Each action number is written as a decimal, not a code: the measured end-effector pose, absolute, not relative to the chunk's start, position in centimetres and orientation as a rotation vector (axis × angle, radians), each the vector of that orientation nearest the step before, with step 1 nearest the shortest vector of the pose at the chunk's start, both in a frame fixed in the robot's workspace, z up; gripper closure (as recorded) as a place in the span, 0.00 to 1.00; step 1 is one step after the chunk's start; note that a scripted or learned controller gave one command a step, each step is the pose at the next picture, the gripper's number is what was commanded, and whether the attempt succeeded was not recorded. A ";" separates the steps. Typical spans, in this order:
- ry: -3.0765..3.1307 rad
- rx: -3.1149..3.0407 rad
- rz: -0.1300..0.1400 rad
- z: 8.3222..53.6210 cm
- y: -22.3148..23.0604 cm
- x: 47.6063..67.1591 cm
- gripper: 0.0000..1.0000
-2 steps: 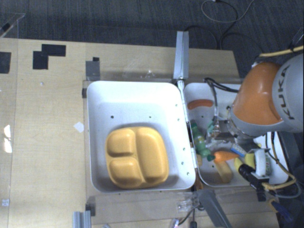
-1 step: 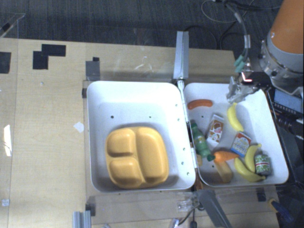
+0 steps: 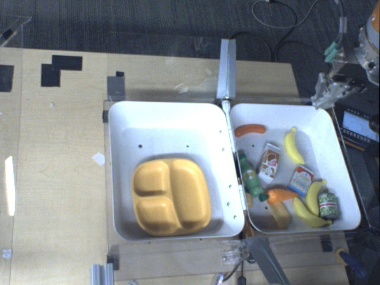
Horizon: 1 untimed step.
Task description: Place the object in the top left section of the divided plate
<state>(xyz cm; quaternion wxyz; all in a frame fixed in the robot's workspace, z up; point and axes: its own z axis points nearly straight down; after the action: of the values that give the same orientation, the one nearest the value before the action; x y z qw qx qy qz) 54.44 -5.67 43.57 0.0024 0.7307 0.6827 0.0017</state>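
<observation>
A yellow divided plate (image 3: 171, 195) lies in the left bin (image 3: 124, 129), with nothing in its sections; its top left section (image 3: 148, 177) is a small rounded well. The right bin (image 3: 341, 153) holds the loose objects: a red sausage (image 3: 249, 129), a small banana (image 3: 291, 146), two little cartons (image 3: 269, 162) (image 3: 301, 179), a green bottle (image 3: 249, 174), an orange carrot (image 3: 282, 195), a larger banana (image 3: 309, 209) and a dark can (image 3: 328, 205). My gripper (image 3: 325, 95) hangs over the far right corner of the right bin, above and apart from all of them.
A metal divider post (image 3: 226, 70) rises between the bins at the back. Cables (image 3: 279, 10) trail on the dark floor behind the bench. A brown item (image 3: 279, 216) lies at the right bin's near edge.
</observation>
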 end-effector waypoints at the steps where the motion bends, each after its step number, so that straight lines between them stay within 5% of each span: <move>1: 1.964 2.451 0.002 20.4 -2.4 48.7 1.00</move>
<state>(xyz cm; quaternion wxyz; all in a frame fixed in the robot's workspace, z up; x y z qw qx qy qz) 48.73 -2.44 20.36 0.0005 0.7804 0.6253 0.0008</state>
